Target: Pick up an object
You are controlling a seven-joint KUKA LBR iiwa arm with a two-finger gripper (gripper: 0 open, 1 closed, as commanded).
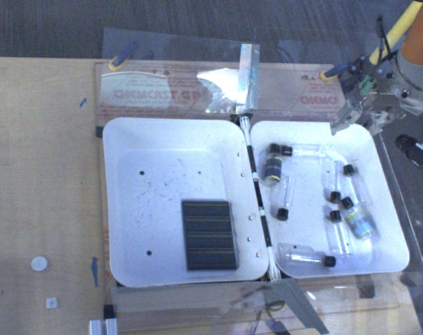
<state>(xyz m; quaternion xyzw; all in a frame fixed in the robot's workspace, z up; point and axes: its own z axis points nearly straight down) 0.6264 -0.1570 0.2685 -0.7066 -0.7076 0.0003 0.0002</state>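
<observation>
Two white bins sit side by side on the bench. The left bin holds a dark ribbed block lying flat near its front. The right bin holds several clear vials with black caps, scattered and lying on their sides. The gripper is above the back right corner of the right bin, apart from the vials.

Lab bench, sample vials
</observation>
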